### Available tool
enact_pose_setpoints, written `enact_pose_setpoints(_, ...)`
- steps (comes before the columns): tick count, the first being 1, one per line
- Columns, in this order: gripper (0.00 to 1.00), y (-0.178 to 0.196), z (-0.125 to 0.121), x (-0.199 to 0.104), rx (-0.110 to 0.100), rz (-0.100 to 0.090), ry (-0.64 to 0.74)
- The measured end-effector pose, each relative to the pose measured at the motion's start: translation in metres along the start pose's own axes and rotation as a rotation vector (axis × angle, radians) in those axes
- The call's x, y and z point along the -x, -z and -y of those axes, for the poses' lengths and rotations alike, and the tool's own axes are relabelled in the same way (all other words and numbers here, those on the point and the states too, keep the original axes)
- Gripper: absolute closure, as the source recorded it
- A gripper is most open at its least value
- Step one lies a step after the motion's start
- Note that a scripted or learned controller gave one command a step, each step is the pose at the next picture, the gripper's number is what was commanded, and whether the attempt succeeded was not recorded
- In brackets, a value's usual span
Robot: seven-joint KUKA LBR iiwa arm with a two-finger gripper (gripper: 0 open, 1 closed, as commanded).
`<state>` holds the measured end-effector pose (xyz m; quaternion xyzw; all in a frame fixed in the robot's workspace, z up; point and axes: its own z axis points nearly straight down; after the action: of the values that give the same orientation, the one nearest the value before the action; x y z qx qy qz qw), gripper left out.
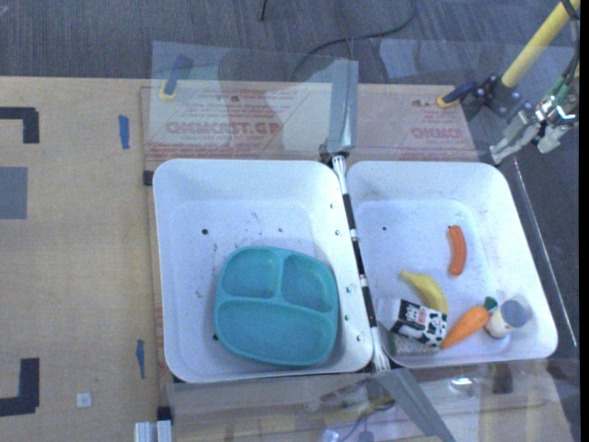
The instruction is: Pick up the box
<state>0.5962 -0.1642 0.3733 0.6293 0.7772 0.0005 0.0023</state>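
Note:
The box (420, 323) is a small carton with a black-and-white cow pattern. It lies near the front edge of the right bin (488, 184), between a yellow banana (425, 288) and an orange carrot (466, 326). My gripper (525, 145) hangs beyond the right bin's far right corner, well away from the box. Its two pale fingers stand apart, open, with nothing between them.
An orange sausage (456, 250) lies mid-bin on the right. A small bottle with a grey cap (507, 317) rests beside the carrot's leafy end. The left bin (184, 191) holds a teal divided plate (276, 307). A grey divider (354, 256) runs between the bins.

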Motion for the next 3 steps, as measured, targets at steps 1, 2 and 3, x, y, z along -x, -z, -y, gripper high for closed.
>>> enact_pose_setpoints(1,0.00,-0.155,-0.013,-0.058,-0.002,-0.002,-0.051)
enact_pose_setpoints(2,0.00,-0.100,-0.037,-0.073,-0.001,-0.001,-0.222)
enact_pose_setpoints(3,0.00,0.001,-0.075,-0.008,-0.003,0.001,-0.703)
